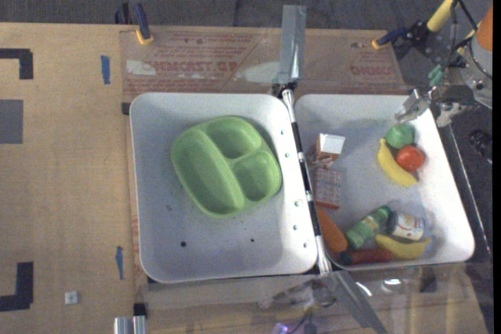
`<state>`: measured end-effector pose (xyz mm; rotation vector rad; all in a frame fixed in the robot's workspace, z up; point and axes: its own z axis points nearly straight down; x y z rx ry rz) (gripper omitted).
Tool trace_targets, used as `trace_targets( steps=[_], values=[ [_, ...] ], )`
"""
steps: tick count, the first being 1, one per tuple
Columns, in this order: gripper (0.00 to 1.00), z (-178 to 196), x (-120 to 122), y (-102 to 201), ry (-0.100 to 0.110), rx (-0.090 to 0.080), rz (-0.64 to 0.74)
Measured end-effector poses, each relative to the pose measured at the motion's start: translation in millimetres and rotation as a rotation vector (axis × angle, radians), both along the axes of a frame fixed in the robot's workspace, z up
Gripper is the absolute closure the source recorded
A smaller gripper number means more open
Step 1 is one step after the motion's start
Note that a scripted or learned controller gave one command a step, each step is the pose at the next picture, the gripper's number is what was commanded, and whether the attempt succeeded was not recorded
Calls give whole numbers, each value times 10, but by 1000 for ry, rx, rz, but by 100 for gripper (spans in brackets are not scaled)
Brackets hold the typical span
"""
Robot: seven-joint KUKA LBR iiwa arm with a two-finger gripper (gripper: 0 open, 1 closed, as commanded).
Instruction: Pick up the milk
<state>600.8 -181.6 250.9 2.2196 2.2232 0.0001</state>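
A: Where does the milk [329, 170] lie?

B: Along the right bin's [452, 192] left wall, at eight o'clock from the gripper [427, 102], well apart.

A: Anything between?

B: A green apple [399, 134], tomato [409, 158] and banana [394, 167].

A: Its look?

B: A white carton, lying flat.

A: The gripper?

B: At the bin's upper right rim; its opening cannot be judged.

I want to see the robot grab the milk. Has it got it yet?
Not yet. The milk carton lies against the right bin's left wall, untouched. The gripper is over that bin's far right corner, near the green apple, holding nothing. Reaching the carton, gripping and lifting it are all left.
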Motion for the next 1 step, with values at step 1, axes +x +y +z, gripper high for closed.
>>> trace_targets(
  steps=[1],
  values=[
    [0,-1109,350,642,-1,0,184]
  ],
)
